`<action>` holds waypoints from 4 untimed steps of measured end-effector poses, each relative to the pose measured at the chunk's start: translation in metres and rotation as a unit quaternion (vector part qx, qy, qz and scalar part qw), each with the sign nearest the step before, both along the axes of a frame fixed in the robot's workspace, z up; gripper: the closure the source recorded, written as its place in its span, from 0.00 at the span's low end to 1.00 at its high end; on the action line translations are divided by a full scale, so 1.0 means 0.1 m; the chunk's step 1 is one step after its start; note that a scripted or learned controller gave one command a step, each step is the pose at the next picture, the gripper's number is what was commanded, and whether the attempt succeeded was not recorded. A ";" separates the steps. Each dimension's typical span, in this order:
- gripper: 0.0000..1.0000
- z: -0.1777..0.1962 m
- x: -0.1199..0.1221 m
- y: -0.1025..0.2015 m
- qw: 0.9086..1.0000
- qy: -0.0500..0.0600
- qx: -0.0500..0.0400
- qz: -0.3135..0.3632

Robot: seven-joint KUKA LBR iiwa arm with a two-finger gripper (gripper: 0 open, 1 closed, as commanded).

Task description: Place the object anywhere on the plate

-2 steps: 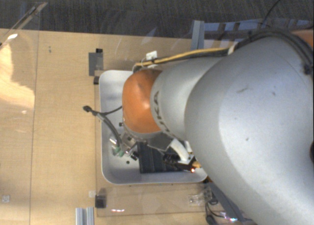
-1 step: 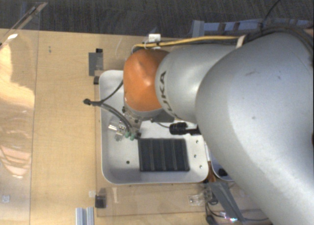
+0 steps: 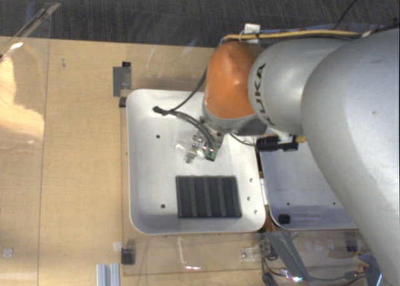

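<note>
Plate (image 3: 208, 196): dark ribbed slab, sat by the left bin's (image 3: 144, 153) near edge.
Gripper (image 3: 199, 147): hung over mid-bin; grip state can't be told, too blurry.
Object: can't be made out.
Tip: probably should be lowered squarely over the plate before anything's let go.

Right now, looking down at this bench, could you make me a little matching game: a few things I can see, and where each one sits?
Things:
1. Dark ribbed plate
2. Orange band
3. Gripper
4. Right bin

Places:
A. On the arm, above the wrist
B. Partly under the grey arm
C. Near the left bin's front edge
D. Above the left bin's middle, behind the plate

Pairs: 1-C, 2-A, 3-D, 4-B
</note>
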State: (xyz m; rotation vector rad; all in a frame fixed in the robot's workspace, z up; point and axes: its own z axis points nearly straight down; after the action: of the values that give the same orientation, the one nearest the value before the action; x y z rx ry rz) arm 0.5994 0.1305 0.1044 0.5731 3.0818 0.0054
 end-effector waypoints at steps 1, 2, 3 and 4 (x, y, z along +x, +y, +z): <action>1.00 1.11 0.55 1.01 1.000 -0.002 0.001 0.023; 1.00 0.22 0.57 1.05 0.988 0.002 0.001 -0.157; 1.00 -0.13 -0.21 0.90 1.000 -0.005 0.002 0.003; 1.00 1.76 -0.41 0.84 1.000 -0.001 0.001 -0.021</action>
State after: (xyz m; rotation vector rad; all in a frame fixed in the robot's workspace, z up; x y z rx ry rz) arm 0.5588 0.2149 0.2801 0.6380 3.0666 0.0103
